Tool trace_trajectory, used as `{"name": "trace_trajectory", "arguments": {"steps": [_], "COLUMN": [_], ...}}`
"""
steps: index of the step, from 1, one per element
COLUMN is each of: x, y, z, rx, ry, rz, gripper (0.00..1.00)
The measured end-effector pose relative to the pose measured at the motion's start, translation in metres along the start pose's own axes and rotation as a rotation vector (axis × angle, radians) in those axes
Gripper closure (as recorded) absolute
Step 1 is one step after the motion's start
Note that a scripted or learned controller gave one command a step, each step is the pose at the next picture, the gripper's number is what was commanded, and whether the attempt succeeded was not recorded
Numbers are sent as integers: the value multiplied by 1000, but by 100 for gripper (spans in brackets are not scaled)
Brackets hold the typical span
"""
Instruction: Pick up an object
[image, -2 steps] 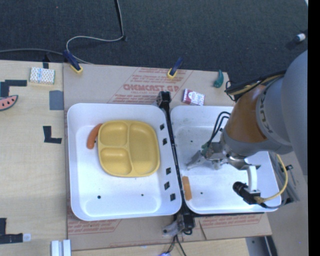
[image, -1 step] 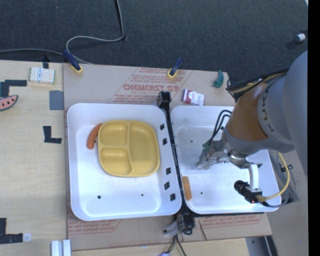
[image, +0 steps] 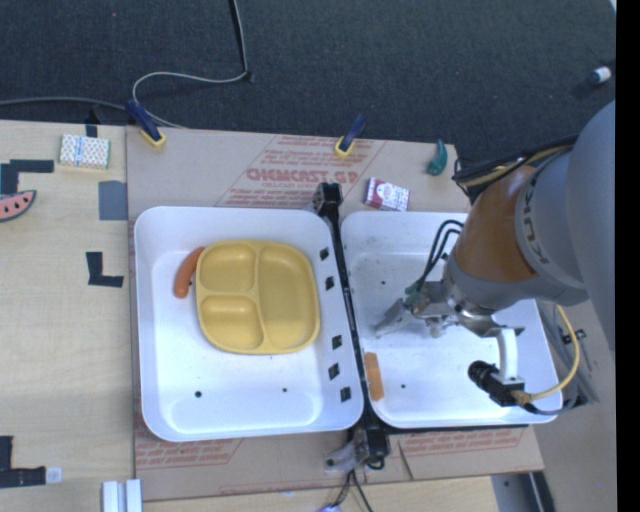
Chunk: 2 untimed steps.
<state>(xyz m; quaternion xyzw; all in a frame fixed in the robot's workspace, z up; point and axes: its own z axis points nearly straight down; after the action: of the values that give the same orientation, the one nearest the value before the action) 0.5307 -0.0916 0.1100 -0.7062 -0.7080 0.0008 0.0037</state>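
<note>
Sausage (image: 372, 375) lies untouched in the right bin (image: 440, 405), near the gripper (image: 392, 318). Its fingers stand apart, holding nothing; picking up remains undone.

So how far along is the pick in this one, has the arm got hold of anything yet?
Nothing looks picked yet. The pincer sits low in the right bin, with no object visibly between its tips. The nearest item, a small orange piece, lies at that bin's left wall, below the pincer in the view. In the left bin, the yellow divided plate and the orange sausage-like piece beside it lie untouched. Grasping and lifting remain.
</note>
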Motion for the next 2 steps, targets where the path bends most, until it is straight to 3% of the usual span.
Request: {"name": "trace_trajectory", "arguments": {"steps": [1,2], "x": [-7,-7], "y": [92,92], "z": [23,14], "rx": [-11,-10], "ry": [-6,-8], "rz": [1,0], "gripper": [0,100]}}
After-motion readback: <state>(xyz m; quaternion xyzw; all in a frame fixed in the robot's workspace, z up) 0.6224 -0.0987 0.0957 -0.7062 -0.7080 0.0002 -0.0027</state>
